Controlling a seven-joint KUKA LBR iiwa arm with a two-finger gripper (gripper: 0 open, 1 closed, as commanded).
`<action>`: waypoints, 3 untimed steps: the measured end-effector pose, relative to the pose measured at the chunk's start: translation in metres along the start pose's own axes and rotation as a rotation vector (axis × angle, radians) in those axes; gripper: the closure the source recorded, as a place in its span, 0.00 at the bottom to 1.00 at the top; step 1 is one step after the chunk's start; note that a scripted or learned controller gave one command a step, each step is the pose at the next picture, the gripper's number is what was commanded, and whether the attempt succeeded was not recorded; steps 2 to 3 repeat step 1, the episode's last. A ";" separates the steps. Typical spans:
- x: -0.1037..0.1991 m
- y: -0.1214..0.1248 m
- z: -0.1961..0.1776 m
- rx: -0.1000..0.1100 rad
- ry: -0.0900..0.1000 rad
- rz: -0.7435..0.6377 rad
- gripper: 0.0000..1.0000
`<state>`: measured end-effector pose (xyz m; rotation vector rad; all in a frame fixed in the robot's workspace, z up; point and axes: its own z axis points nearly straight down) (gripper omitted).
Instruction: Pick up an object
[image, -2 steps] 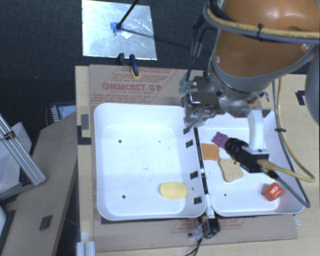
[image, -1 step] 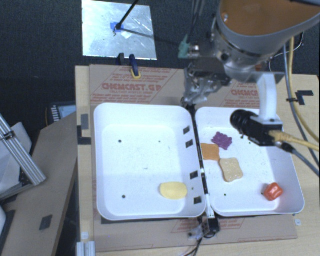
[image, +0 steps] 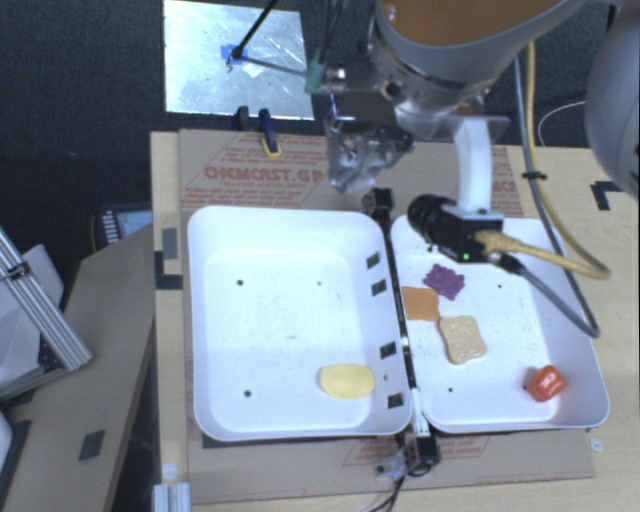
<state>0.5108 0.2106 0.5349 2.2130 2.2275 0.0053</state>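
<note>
Arm enters at 1 o'clock, wrist down; gripper (image: 358, 172) hangs above the bins' far edge, grip state unclear; yellow piece (image: 347, 381) at left bin's (image: 215, 300) 5 o'clock; four pieces in right bin (image: 580, 385).

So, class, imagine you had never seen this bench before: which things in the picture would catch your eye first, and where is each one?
The big grey arm with its orange band looms at the top, its claw hanging above the far edge of the bench, between the bins. Next come the bright pieces: a yellow oval alone near the front of the left bin, and in the right bin a purple piece, an orange square, a tan slice and a red piece.
</note>
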 end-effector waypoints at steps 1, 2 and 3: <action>0.024 0.017 0.134 0.015 -0.006 0.000 1.00; 0.024 0.017 0.134 0.015 -0.006 0.000 1.00; 0.024 0.017 0.134 0.015 -0.006 0.000 1.00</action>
